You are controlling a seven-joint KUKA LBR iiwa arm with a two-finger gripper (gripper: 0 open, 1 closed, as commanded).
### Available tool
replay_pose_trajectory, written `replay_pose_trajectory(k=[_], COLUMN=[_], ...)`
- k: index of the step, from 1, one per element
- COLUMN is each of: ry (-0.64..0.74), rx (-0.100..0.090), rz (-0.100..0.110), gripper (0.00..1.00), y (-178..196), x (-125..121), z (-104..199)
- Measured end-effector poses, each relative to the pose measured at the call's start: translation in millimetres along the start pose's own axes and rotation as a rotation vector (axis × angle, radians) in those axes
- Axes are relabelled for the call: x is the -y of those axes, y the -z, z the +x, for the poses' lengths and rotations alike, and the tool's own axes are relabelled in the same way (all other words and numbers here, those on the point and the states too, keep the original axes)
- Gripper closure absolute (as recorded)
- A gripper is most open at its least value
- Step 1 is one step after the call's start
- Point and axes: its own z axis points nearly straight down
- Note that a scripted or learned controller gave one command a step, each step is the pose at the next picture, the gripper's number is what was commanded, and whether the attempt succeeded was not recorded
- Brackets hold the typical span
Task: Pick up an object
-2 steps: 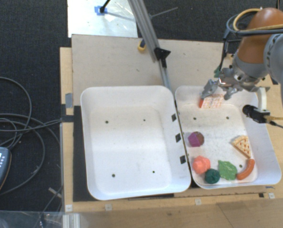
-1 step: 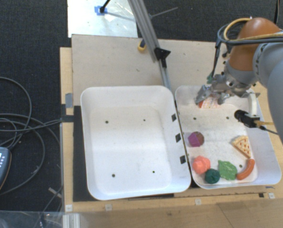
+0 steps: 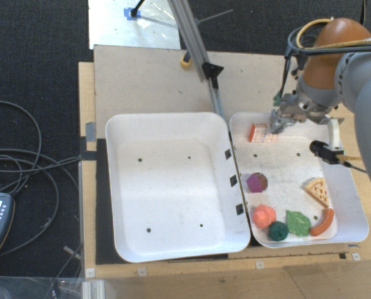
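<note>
The gripper (image 3: 277,128) hangs low over the far edge of the right bin (image 3: 360,220), under the orange band (image 3: 325,73) of the grey arm (image 3: 363,86). Its tip sits just beside a red-and-white block (image 3: 261,134), on the block's right end, perhaps touching it; whether it is open or closed, and whether it has any grip on the block, cannot be told from this angle.

The block lies flat on the bin floor against the far wall, its long axis running across the view, from just left of the gripper toward the divider between the bins. Its red end points away from the gripper, its paler end toward it.

Nearer the camera than the gripper, and a little left, lies a purple piece (image 3: 256,182). Further toward the camera, along the near wall, sit an orange lump (image 3: 264,215), a dark green ball (image 3: 277,230), a green leaf (image 3: 298,222) and a sausage (image 3: 322,222), the last tilted with its long axis rising to the right. A pizza slice (image 3: 318,192) lies down-right of the gripper, its point aimed toward the sausage.

The left bin (image 3: 167,185) lies well to the gripper's left.
</note>
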Motion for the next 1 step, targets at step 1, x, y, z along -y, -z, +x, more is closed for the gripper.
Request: replay_pose_trajectory(k=[1], ry=[-0.003], rx=[0.0], rz=[-0.008], gripper=[1.0], y=[44.6], x=[-2.6], z=[1.1])
